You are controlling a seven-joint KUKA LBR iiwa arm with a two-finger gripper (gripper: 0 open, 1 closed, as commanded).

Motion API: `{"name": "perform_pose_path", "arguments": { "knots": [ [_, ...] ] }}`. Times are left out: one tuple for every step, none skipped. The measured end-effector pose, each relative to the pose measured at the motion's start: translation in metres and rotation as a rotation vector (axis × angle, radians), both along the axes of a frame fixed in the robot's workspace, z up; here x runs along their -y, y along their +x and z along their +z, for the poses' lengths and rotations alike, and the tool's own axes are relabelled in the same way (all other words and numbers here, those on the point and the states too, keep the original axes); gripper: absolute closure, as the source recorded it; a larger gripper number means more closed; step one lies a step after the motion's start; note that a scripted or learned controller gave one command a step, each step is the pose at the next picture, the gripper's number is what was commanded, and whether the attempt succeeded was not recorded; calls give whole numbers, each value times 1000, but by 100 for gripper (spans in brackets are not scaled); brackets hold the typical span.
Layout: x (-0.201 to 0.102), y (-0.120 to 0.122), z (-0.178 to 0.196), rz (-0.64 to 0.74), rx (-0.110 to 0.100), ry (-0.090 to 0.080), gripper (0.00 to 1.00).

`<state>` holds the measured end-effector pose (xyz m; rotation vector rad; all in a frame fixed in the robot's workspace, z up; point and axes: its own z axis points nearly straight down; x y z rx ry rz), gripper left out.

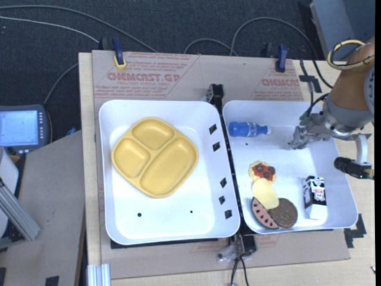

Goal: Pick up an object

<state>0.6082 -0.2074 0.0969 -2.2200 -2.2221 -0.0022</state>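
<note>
The right bin (339,219) holds a blue bottle (247,128) lying on its side near the back left. A small pizza piece (263,171), a pale yellow piece (265,193), a watermelon slice (261,215) and a brown round cookie (285,213) cluster at the front left. A black-and-white milk carton (315,196) stands at the front right. My gripper (300,138) hangs low over the bin's back right area, right of the bottle and apart from it. Bare bin floor lies under it.
The left bin (119,219) holds a yellow divided plate (156,157). A black divider with clips (221,159) runs between the bins. Blue clamps (119,55) hold the cardboard base at the back. A black-tipped part (352,167) juts over the right rim.
</note>
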Motion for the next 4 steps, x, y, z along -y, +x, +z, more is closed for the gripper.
{"name": "perform_pose_path", "arguments": {
  "knots": [
    [4,-2,45,-1,4,-3,100],
    [7,-3,90,-1,5,-3,100],
    [0,-9,147,1,6,-3,100],
    [-44,-16,140,4,-3,2,100]
  ]
}}
